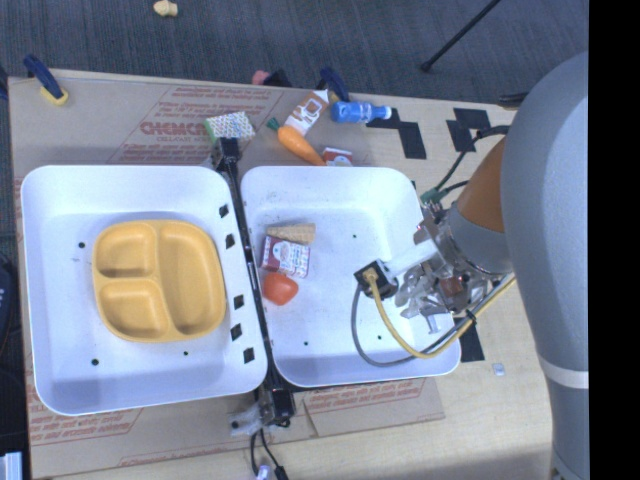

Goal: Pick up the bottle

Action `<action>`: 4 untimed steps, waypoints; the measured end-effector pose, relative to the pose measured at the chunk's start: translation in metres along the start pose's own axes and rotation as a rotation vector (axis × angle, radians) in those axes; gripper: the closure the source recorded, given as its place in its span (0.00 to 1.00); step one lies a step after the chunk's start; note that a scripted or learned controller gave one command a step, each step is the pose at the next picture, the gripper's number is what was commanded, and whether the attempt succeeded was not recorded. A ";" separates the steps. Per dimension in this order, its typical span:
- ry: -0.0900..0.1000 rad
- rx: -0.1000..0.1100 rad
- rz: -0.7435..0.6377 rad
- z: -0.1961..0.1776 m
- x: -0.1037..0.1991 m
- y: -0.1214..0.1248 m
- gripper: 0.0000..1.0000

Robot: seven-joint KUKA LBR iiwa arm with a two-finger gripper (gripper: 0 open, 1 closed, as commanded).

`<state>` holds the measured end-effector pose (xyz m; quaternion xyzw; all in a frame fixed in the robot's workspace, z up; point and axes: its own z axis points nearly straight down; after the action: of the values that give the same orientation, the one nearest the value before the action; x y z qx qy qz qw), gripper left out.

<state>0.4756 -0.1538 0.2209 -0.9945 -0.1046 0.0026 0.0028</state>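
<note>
The arm's fingers [432, 306] hang over the right-hand part of the right bin [330, 193], tangled up visually with a yellow cable [392, 330] and a black cable loop, so I cannot tell whether they stand wide or narrow. Nothing shows between them.

The bottle [358, 113], blue with a pale cap end, lies on its side on the cardboard-covered bench [150, 118], beyond the far rim of the bin and well apart from the fingers, up and to their left. Just beside it, further left, lie a small white and orange carton [307, 113] and a toy carrot [298, 145].

Inside the right bin, left of the fingers and well clear of them, sit a tan wedge [290, 233], a red and white packet [287, 257] touching it, and a red-orange tomato-like thing [280, 288] against the packet's near edge.

Further left again, the left bin [50, 368] holds a yellow divided plate [158, 279]. A black clamp [228, 151] grips the rim where the two bins meet.
</note>
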 end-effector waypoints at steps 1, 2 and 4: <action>0.002 -0.002 -0.011 -0.011 0.001 -0.001 1.00; 0.000 0.000 0.003 0.014 -0.006 0.029 1.00; 0.001 -0.002 0.002 0.009 -0.004 0.018 1.00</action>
<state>0.4757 -0.1719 0.2121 -0.9946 -0.1037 0.0020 0.0018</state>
